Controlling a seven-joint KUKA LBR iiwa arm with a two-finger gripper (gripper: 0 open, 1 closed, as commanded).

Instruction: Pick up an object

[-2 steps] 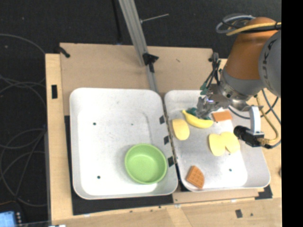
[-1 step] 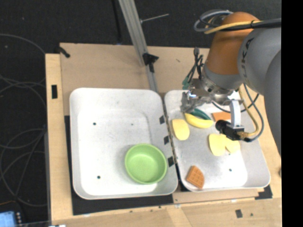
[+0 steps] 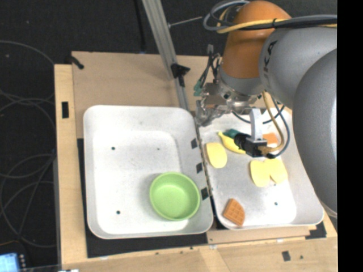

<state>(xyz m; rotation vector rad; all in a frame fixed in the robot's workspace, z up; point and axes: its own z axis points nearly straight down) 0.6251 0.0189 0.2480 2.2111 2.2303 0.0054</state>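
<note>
Nearest the camera, the grey arm (image 3: 306, 89) fills the right side, its gripper (image 3: 209, 111) low over the right bin's (image 3: 295, 211) far-left corner; jaw state cannot be told. Just beside lie a pale yellow piece (image 3: 216, 154), a green-and-yellow toy (image 3: 233, 139), another yellow piece (image 3: 266, 173) and a waffle-like piece (image 3: 233, 211). A green bowl (image 3: 174, 195) sits in the left bin's (image 3: 113, 169) near-right corner.

A bulky grey robot arm (image 3: 317, 89) with a glossy orange band (image 3: 249, 38) above its wrist, black and grey cables (image 3: 227, 13) looped over it, wires trailing below.
</note>
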